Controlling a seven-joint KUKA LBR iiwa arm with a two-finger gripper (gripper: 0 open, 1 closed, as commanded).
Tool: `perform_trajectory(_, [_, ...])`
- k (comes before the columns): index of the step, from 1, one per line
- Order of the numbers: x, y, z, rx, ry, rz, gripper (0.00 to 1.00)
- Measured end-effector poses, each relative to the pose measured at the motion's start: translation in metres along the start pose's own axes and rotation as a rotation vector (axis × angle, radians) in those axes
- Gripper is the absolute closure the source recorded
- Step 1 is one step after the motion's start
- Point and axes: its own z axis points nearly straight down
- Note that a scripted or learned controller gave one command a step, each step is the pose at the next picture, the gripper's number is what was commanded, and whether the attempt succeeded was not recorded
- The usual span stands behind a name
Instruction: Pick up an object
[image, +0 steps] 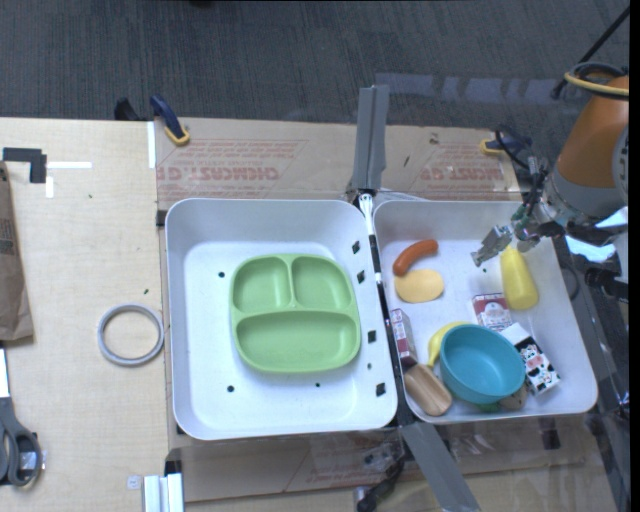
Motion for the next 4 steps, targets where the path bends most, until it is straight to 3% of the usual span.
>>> perform_trajectory(1, [-0.005, -0.015, 0.030, -0.001, 0.008, -0.004, 0.00])
perform_trajectory(2, [-0.006, -0.015, 0.020, -0.002, 0.002, -0.007, 1.00])
perform_trajectory(3, [0.036, 0.032, -0.093, 0.002, 0.002, -0.180, 1.00])
perform_trajectory(4, [0.053, 0.022, -0.103, 0.002, 0.002, -0.267, 1.00])
